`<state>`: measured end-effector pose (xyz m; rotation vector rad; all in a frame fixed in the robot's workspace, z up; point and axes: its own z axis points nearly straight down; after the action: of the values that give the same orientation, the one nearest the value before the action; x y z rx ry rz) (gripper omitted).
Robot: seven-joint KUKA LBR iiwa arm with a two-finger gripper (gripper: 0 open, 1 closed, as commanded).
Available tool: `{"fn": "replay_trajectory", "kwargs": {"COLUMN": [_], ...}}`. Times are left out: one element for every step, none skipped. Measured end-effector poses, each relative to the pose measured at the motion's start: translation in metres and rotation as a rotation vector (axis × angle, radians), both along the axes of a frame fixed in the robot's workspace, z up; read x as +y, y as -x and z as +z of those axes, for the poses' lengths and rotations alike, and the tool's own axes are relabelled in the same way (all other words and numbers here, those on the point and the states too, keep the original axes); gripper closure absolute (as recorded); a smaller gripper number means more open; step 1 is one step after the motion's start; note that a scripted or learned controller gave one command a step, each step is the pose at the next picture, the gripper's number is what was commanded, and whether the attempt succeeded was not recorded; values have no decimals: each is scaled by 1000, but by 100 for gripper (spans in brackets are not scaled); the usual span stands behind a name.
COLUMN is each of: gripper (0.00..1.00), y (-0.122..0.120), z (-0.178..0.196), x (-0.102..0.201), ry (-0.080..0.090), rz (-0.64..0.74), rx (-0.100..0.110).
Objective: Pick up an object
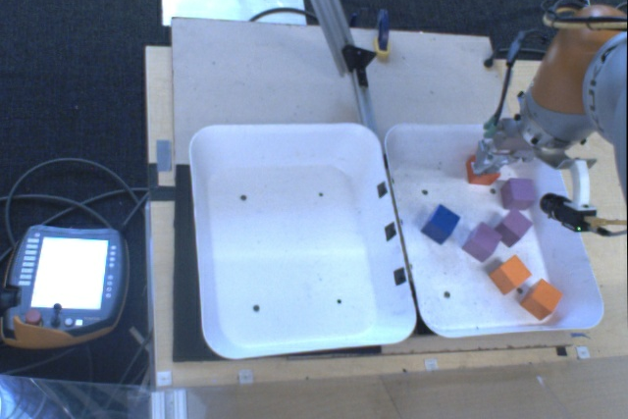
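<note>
The gripper (488, 162) sat over a small orange block (481, 176); its grasp could not be told; the block looked light, rigid, best pinched across 2 flat faces

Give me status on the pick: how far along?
Done: the arm has reached into the right bin, and its hand is down at an orange block near the bin's far wall. In hand: a grasp attempt on that block; whether it is gripped cannot be told. Left: the lift. The block sits low in the bin, and the blue block, purple blocks and other orange blocks lie loose.
</note>
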<state>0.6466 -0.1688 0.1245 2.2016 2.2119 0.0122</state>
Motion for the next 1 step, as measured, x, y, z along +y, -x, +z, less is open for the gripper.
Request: {"fn": "replay_trajectory", "kwargs": {"gripper": [100], "y": [-7], "z": [49], "x": [-7], "ry": [-7], "rz": [-1], "rx": [13]}}
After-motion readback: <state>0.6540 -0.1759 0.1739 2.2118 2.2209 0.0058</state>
